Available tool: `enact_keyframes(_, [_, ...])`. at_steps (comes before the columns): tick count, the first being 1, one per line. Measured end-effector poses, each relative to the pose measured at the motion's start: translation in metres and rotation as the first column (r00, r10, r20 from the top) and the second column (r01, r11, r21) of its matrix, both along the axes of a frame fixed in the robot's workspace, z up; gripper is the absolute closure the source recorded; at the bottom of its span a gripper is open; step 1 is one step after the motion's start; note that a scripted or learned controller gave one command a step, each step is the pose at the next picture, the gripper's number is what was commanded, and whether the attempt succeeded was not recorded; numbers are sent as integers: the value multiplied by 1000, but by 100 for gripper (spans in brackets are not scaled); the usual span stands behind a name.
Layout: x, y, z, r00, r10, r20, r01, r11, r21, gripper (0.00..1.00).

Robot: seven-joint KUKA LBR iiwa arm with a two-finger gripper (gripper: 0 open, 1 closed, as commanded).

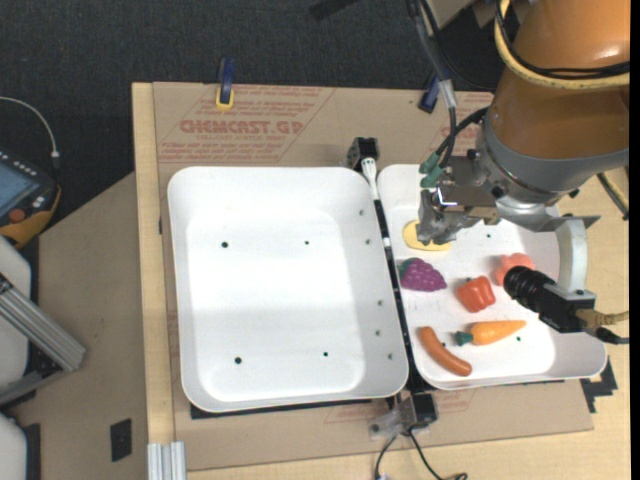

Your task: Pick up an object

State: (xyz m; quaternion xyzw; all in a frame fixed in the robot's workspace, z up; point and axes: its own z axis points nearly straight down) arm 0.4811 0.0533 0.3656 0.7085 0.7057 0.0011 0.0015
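Observation:
The right bin holds several toy foods. A flat yellow piece lies near its back left, a purple grape bunch in front of that. A red pepper, an orange-red round piece, a carrot and a red-orange sausage lie toward the front. My gripper hangs low over the back left of this bin, its tip right beside the yellow piece. Nothing shows between its fingers.
The left bin lies alongside, its rim touching the right bin's. The arm's orange band and grey wrist cover the right bin's back right. A black cylinder on the arm reaches over the bin's right side.

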Motion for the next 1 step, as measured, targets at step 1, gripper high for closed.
enact_keyframes(1, [1,3,10,1000,5,1,-5,1000,0,100])
